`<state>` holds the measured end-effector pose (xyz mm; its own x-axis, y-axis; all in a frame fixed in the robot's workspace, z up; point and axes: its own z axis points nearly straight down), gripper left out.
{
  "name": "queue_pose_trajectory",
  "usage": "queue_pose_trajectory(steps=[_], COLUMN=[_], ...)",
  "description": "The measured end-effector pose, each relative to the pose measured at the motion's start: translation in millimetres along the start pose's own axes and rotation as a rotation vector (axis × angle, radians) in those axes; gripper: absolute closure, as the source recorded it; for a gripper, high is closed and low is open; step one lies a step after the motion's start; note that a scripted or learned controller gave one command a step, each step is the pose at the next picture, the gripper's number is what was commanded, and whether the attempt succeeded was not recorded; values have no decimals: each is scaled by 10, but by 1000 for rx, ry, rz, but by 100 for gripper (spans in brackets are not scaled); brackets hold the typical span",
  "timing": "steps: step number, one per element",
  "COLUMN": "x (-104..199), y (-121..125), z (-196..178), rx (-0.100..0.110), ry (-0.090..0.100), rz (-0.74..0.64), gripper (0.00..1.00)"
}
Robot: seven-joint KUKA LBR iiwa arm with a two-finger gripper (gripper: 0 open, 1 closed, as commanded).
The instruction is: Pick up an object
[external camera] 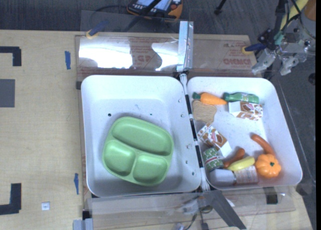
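The right bin (286, 123) holds several toy foods. A carrot (209, 99), a green bottle (242, 97), a bread slice (203, 113) and a printed packet (246, 110) lie at its far end. A second packet (213, 137) lies mid-bin. Near the front lie a green can (213, 158), a yellow banana (241, 163), an orange pumpkin (267, 166), a red chili (262, 143) and a white bottle (234, 176). My gripper (279, 61) hangs outside the right bin's far right corner, apart from all of them, holding nothing I can see.
The left bin (100, 98) carries a green divided plate (137, 149). A clear plastic wall (130, 53) and a metal post (184, 45) stand behind the bins. A handheld pendant (153, 2) lies on the floor beyond. Wooden bench (35, 123) stretches left.
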<state>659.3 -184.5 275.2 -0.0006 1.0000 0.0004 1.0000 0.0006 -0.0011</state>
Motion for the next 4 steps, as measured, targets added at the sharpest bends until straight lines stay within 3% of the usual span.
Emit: queue_pose_trajectory(steps=[1, 2, 3, 4], x=[8, 11, 381, 152], y=[16, 17, 83, 84], z=[-106, -106, 1141, 1901], rx=[-4, -3, -1, -2], ry=[-2, -2, 0, -1], rz=[-2, -3, 56, 7], gripper=[100, 0, 0, 0])
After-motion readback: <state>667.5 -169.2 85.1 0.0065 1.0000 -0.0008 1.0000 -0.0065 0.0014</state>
